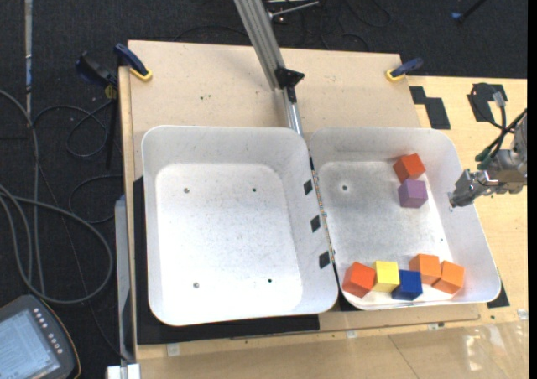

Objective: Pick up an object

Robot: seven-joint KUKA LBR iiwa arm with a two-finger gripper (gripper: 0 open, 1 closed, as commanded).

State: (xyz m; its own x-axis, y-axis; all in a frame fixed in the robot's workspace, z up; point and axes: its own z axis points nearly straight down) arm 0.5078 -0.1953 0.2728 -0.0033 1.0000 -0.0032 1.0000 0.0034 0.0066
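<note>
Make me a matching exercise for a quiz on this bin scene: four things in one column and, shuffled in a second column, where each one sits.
Things:
1. purple block
2. blue block
3. yellow block
4. pincer

Places:
A. over the right rim of the right bin
B. front row, between an orange block and the blue one
C. just below the lone orange block at the back of the right bin
D. front row, nearest the front rim, right of the yellow one

Pairs: 1-C, 2-D, 3-B, 4-A
</note>
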